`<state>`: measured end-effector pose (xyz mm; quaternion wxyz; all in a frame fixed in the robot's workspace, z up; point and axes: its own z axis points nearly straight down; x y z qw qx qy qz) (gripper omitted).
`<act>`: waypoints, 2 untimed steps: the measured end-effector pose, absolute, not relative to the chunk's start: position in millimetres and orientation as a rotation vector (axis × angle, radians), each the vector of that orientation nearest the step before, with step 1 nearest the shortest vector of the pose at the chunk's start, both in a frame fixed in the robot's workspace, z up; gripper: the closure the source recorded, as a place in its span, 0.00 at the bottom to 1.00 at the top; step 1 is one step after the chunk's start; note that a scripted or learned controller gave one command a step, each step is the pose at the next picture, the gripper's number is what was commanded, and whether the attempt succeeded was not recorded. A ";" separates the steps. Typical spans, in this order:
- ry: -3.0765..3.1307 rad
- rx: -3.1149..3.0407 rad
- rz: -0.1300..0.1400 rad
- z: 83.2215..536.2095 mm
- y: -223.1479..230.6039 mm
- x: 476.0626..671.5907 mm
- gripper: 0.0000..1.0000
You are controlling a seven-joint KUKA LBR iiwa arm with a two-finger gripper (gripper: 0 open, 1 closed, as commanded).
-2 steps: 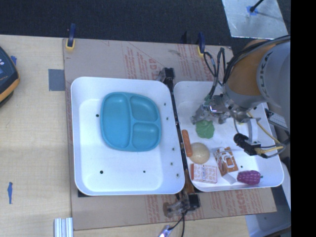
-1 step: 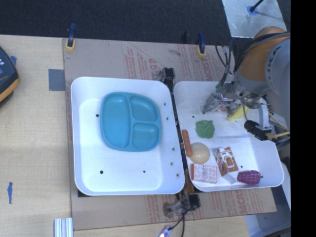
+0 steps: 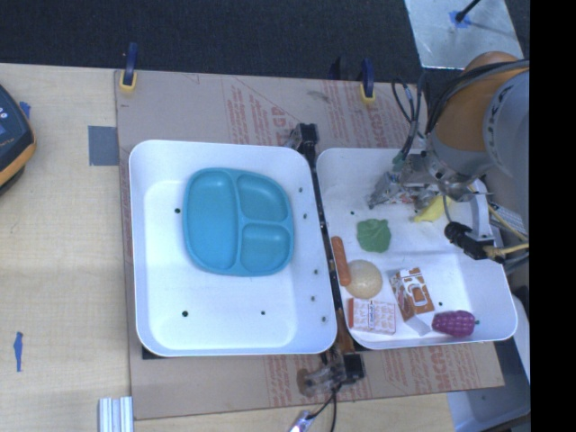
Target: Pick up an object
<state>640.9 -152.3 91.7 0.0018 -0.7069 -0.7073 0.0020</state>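
Objects lie loose in the right bin; gripper low at its far end

Objects for picking all sit in the right bin (image 3: 504, 282), taken here as the landmark. Green lumpy item (image 3: 373, 235) near the bin's middle, toward its far half. Orange carrot-like stick (image 3: 339, 261) along the bin's left wall. Pale round onion-like ball (image 3: 364, 278) just right of the stick, touching or nearly so. Red-and-white packet (image 3: 372, 316) at the bin's near left, just below the ball. Second packet, brown and white (image 3: 411, 293), tilted, right of the ball. Purple grape-like cluster (image 3: 454, 323) at the bin's near right corner. Yellow piece (image 3: 431, 210) at the bin's far right, partly hidden under the wrist hardware.

Gripper (image 3: 389, 192) hangs low over the bin's far end, above and just beyond the green item. Jaws: cannot tell whether parted or closed; metal parts blur together. Nothing visibly between them.

Arm (image 3: 477, 115) enters over the bin's far right corner, orange band showing.

Left of the bin: left bin (image 3: 144, 268) holding a blue divided plate (image 3: 238, 220).
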 end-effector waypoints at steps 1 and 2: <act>-2.200 -2.199 0.025 90.8 -158.0 651.2 0.00; -2.201 -2.200 0.026 90.5 -158.2 651.1 0.00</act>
